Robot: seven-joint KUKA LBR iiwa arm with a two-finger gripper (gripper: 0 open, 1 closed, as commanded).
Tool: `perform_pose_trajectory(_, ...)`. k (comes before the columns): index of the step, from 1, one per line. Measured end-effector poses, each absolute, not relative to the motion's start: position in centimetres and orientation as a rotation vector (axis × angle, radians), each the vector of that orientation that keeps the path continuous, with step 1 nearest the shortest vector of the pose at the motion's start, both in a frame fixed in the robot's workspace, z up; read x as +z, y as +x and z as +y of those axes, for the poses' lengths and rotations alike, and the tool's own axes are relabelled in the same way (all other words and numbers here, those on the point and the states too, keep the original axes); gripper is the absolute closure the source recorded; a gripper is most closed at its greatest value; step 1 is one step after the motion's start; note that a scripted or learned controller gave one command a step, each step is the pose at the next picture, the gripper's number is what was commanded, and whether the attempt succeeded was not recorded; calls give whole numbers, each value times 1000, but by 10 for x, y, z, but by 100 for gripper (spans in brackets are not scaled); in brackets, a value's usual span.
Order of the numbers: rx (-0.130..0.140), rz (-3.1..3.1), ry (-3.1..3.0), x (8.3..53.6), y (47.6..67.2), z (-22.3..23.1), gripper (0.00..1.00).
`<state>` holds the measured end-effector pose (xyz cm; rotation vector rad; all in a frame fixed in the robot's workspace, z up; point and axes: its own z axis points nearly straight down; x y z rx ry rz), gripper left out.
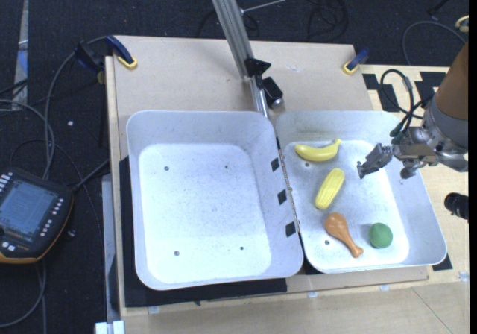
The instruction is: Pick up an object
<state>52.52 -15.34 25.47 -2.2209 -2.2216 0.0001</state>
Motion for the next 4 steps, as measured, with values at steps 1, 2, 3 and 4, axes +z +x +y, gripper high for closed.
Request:
perform_pose_trajectory(1, 4, -2219, -2220, 211, 526, -159, 0)
perform_pose_trajectory(2, 4, -2219, -2219, 156, 534, -162, 0)
perform_pose_trajectory(3, 4, -2219, -2218, 103, 527, -153, 0)
perform_pose_trajectory(4, 0, -2221, -2221, 115, 528, -154, 100)
